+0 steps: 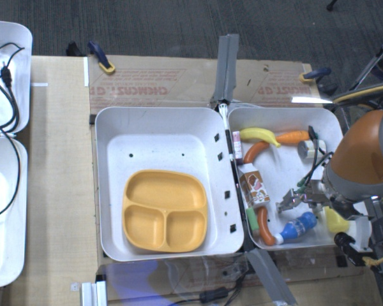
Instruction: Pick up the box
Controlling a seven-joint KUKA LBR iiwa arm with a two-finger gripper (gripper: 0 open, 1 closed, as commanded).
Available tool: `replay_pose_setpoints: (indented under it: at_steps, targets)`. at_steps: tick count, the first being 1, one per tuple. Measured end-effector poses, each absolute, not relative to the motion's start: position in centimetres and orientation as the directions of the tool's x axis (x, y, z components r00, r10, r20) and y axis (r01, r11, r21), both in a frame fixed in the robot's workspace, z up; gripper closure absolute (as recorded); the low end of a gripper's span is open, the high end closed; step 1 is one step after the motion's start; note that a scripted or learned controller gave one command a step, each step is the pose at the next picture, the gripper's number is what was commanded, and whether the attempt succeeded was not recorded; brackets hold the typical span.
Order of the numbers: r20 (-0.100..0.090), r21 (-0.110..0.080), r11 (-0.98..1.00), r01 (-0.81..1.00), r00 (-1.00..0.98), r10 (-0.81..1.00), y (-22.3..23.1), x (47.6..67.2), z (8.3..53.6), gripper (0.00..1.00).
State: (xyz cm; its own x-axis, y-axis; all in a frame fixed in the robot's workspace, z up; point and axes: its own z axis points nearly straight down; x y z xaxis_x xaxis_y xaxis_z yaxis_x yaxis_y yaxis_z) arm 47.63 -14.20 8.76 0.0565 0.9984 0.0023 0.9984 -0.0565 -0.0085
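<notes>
Nearest the camera, a glossy blue bottle (pixel 299 227) lies just beside the metal pincer (pixel 290 202), whose fingers look slightly parted with nothing between them. The box (pixel 254 189), flat brown printed card, lies to the pincer's left, against the right bin (pixel 335 125) inner wall, long axis running near to far. Beyond it a smooth curved banana (pixel 260 135).

Brown box (pixel 254 189), yellow tray (pixel 166 210)
</notes>
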Motion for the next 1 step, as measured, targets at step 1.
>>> replay_pose_setpoints:
  at_steps: [1]
  targets:
    - [0.004,-0.015,-0.059,0.998,0.059,0.998,-14.27,47.61,9.27,1.00]
